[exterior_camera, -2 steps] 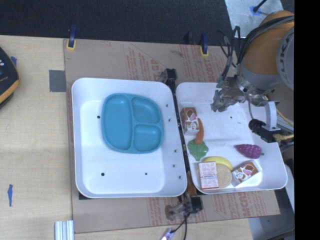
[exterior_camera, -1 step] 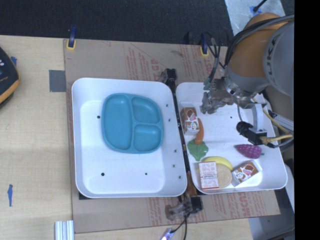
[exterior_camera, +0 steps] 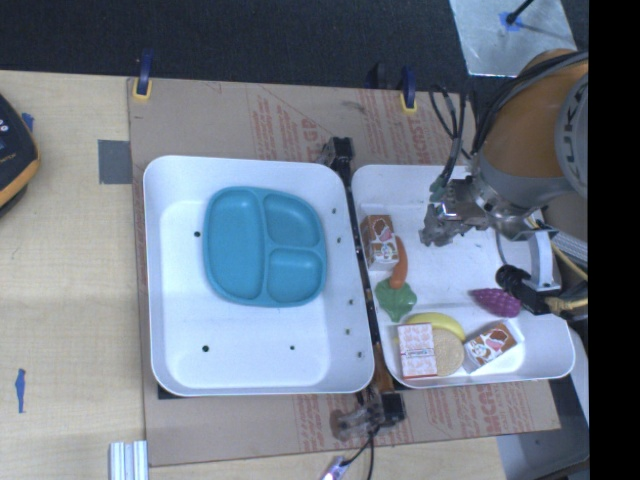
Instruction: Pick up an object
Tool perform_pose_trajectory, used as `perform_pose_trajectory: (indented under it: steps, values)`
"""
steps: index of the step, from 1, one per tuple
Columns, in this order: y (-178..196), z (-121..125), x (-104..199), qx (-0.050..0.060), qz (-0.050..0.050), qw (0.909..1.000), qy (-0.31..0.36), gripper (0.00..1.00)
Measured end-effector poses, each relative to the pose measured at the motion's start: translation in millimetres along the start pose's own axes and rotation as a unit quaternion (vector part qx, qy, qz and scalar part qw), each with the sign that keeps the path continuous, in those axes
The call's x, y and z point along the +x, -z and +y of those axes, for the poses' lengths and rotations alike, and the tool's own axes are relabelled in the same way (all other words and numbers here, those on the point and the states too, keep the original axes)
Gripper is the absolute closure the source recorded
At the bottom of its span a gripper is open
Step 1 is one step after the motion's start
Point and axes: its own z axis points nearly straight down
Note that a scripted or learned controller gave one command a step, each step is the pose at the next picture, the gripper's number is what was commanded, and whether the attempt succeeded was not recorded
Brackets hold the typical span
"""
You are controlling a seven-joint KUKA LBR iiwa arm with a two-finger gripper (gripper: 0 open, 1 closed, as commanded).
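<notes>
Two white bins side by side on a brown cardboard sheet clamped to a wooden bench.

Left bin: holds one blue divided plate, three compartments, lying flat toward the far half of the bin. Nothing on the plate.

Right bin: all the small items, mostly along the left wall and near edge.
- small carton with a cartoon face, against the left wall, far end of the row
- orange carrot, just right of that carton, touching the green piece
- green leafy piece, near side of the carrot
- yellow banana, curved, just near of the green piece
- pink and white box, near left corner, print too small to read
- round tan cracker, touching the box on its right, partly under the banana
- second carton with a face print, tilted, near right corner
- purple grapes, right side, well apart from the carrot row

Gripper hangs over the far middle of the right bin, over bare white floor, right of the small carton and apart from it. Nothing visible between the fingers; can't tell whether they are spread or closed, too dark and blurred. Grey arm with orange band comes in from the right.

Writing: faint red print on the cardboard, not legible. Carton labels show faces only, no readable brand. Dark yellow-edged device at far left of the bench.
</notes>
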Motion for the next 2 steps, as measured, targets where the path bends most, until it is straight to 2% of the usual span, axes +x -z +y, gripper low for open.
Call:
perform_pose_trajectory:
  steps: [1, 2]
  values:
    - [-0.1, 0.2, 10.1, 0.001, 0.001, 1.0000, 0.001, 1.00]
    - [0.3, 14.4, 12.3, -0.001, 0.001, 1.0000, 0.000, 1.00]
